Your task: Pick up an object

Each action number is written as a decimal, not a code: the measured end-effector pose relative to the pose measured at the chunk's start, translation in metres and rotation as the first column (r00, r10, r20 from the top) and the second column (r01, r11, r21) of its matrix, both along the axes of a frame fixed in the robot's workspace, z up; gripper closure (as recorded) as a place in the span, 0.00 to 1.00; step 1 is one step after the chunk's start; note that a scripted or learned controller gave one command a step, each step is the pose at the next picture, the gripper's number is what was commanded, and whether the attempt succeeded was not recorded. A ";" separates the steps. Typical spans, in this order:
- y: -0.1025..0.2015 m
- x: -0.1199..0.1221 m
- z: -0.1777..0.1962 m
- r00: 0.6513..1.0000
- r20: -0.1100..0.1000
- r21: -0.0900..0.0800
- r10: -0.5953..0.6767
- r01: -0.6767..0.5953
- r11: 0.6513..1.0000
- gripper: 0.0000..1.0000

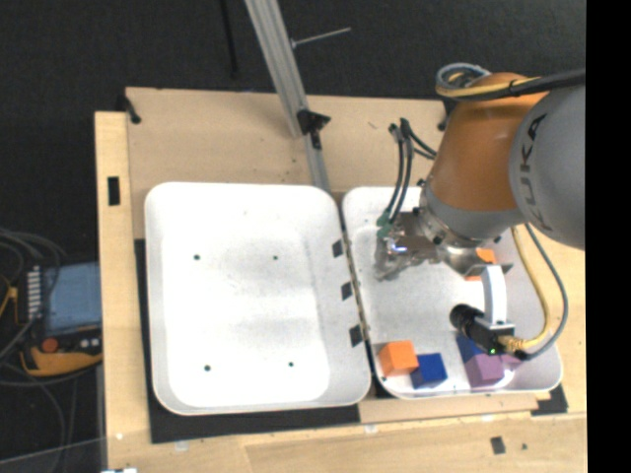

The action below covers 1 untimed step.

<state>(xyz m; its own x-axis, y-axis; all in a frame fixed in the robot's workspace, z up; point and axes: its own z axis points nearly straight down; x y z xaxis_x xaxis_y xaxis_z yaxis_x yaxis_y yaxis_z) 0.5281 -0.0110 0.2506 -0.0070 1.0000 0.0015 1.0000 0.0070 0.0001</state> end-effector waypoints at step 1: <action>0.062 -0.009 -0.004 1.000 -0.001 0.000 0.001 -0.001 1.000 1.00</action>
